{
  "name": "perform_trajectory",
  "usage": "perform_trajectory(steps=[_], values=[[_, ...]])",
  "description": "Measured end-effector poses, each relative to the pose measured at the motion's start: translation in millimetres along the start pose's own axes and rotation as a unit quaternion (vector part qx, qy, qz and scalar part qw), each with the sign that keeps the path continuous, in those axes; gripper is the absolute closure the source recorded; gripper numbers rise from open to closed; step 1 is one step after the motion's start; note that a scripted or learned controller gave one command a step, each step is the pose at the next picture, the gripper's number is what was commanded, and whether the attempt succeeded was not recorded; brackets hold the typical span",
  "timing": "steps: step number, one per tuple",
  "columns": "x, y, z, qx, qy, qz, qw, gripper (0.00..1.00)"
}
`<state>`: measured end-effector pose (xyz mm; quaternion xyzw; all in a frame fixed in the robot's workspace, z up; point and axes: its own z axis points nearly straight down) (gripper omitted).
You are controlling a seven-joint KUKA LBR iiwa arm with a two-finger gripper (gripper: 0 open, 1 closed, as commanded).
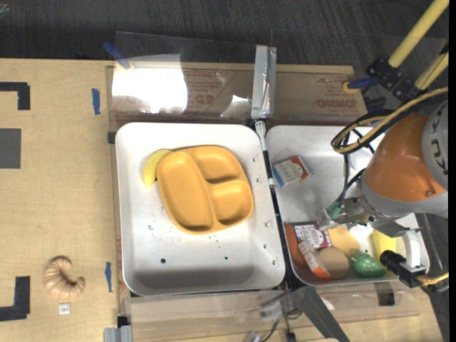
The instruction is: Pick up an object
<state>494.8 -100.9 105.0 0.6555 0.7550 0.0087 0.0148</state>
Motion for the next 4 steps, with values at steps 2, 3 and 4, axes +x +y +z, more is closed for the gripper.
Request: perform_trajectory(steps=[2, 3, 4], values=[[58, 49, -106, 0.017, 0.005, 0.049, 0.9986, 0.0], [24, 145, -74, 0.017, 0.006, -0.02, 0.9996, 0.0], [24, 146, -76, 0.016, 0.005, -0.021, 0.9996, 0.0]])
